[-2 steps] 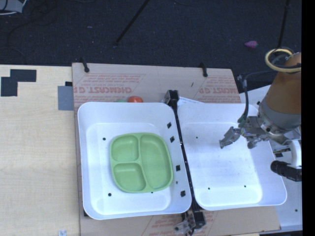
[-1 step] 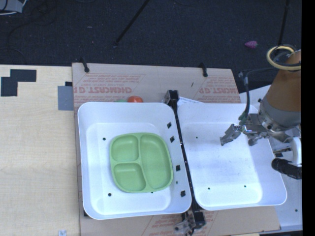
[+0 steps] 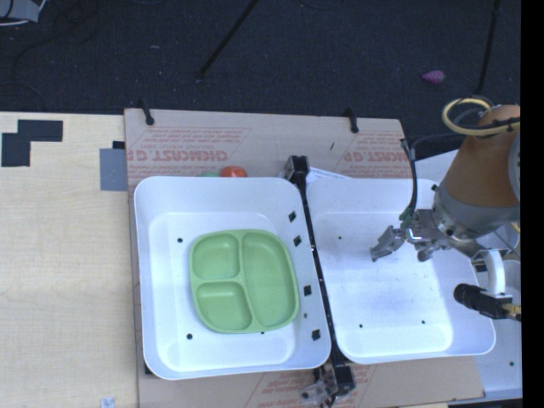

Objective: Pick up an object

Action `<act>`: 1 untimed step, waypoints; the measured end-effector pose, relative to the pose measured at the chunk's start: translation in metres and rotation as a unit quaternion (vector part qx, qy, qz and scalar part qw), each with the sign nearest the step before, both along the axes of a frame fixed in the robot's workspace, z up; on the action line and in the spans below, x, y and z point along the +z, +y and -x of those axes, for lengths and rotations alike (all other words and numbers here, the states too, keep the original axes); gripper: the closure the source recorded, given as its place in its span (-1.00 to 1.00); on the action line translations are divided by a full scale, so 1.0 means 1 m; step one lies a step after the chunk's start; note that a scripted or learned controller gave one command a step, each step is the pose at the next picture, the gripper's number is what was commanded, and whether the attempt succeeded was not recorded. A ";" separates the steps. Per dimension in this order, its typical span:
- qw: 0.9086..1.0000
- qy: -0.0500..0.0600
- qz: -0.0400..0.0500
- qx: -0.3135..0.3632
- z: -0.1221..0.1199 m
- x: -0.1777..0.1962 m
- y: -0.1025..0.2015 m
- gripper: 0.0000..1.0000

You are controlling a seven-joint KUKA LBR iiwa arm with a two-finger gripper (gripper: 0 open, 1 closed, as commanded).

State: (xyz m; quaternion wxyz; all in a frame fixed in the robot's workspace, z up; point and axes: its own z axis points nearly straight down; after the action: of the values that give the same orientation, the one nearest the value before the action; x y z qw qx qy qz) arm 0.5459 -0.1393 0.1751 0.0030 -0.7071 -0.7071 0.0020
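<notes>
A light green divided plate (image 3: 245,280) lies flat in the left bin (image 3: 161,228). My gripper (image 3: 401,249) hangs low over the right bin (image 3: 382,330), in its right half, well apart from the plate. Its fingers (image 3: 384,246) are spread open with only bare white bin floor between them. A small red-orange object (image 3: 233,172) peeks out just behind the far rim of the left bin, with a bit of green (image 3: 206,174) beside it.
A black divider with clamps (image 3: 308,253) runs between the two bins. Cardboard (image 3: 255,143) lies under and behind them. The arm's orange band (image 3: 480,172) and a black cable (image 3: 413,185) stand over the right bin's far right corner.
</notes>
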 end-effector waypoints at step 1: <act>1.000 0.001 0.000 0.000 0.005 -0.063 -0.001 -1.00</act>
State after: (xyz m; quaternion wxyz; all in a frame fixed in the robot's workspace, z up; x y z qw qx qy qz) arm 0.5408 -0.1401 0.1116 0.0038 -0.7073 -0.7069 0.0021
